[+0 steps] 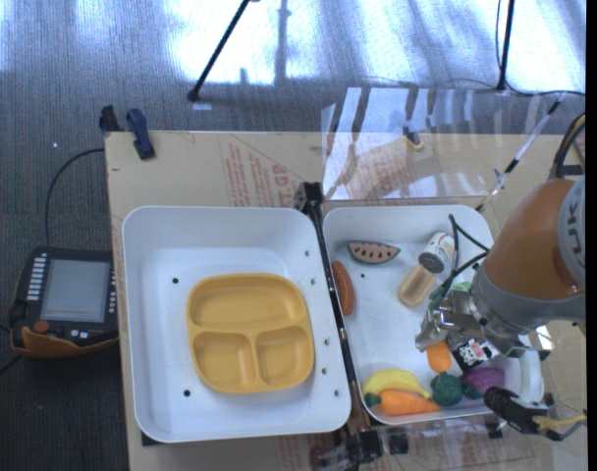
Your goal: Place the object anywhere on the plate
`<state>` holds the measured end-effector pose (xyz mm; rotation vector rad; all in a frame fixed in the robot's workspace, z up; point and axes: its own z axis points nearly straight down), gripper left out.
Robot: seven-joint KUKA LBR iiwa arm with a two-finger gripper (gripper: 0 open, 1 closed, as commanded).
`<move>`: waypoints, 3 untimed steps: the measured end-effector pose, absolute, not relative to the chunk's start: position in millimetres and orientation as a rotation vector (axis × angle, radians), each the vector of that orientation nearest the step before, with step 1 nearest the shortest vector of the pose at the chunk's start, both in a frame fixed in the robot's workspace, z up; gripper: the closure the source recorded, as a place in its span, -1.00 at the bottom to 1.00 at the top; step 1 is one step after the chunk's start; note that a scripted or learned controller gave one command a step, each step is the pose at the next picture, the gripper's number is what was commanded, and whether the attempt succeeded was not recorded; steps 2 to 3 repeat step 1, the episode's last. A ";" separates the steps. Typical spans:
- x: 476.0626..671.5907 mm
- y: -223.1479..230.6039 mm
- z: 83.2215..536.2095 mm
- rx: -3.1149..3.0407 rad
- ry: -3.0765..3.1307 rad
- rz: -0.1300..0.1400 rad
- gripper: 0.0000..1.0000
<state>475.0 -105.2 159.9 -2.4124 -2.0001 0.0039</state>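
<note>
A yellow plate (249, 341) with three compartments lies in the left bin (161, 253). The toy foods are all in the right bin (377, 322). My gripper (439, 334) hangs low over the front right part of that bin. It is just above a small orange piece (438, 358), and its body hides the top of that piece. Beside the orange piece sit a green broccoli (447, 389), a purple piece (485, 377), a carrot (408, 401) and a banana (392, 381).
Further back in the right bin lie a watermelon slice (373, 253), a brown sausage (344, 288), a tan bottle (416, 284) and a small can (436, 252). A raised divider (323, 263) separates the two bins. The grey and orange arm (539, 253) covers the bin's right side.
</note>
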 end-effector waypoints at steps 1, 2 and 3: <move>475.0 -105.4 160.0 -2.413 -1.999 0.004 -1.00; 475.0 -105.4 160.0 -2.413 -1.999 0.004 -1.00; 475.0 -105.4 160.0 -2.413 -1.999 0.004 -1.00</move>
